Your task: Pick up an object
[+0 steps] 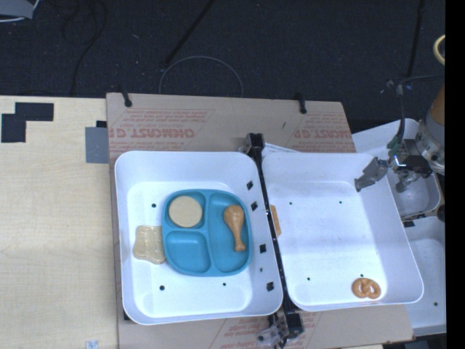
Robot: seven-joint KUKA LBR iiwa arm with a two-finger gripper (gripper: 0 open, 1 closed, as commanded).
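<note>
A wooden bench [51, 217] seen from above at a slant, bearing a cardboard sheet [218, 126] on which two shallow white bins sit side by side.

The left bin [138, 173] holds a blue divided tray [192, 257]. In the tray's far-left compartment lies a round tan disc [184, 211], like a toy pancake; in its right compartment lies a toy chicken drumstick [235, 226]. A pale toast-shaped piece [150, 244] lies on the bin floor, touching the tray's left edge.

The right bin [327, 224] is mostly bare, with a small brown pretzel [366, 289] in its near-right corner. Something orange [275, 220] peeks out just beside the divider between the bins; too little shows to name it.

The robot arm enters from the right, its gripper [372, 173] hovering over the far-right rim of the right bin, well apart from every object. Whether it is open or closed cannot be told from here, and nothing is seen in its grasp.

The task appears to be at its start: no object has been approached yet. The pretzel looks the nearest candidate; reaching it would call for moving toward the near edge and descending into the corner, where the bin walls leave little room.
</note>
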